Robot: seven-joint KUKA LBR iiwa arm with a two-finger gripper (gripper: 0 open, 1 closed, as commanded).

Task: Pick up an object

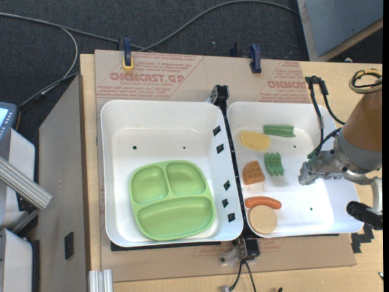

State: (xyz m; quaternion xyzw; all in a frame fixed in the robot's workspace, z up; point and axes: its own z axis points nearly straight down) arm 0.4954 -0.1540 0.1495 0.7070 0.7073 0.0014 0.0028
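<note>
— What is closest to us?
— A round tan toy [264, 219] at the front of the right bin [331, 218], touching a red sausage [263, 202].
— And the gripper [306, 176]?
— It is low in the right bin. A green bumpy toy [274, 163] is near it, not held. The green tray [172, 198] lies in the left bin [115, 163].

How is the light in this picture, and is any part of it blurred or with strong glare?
Camera view: light is even and soft, with faint shadows under the green tray and along the right bin's walls; the white bins are bright, though their edges stay readable; the food items stay sharp; the arm's wrist near the pincer looks slightly soft.
</note>
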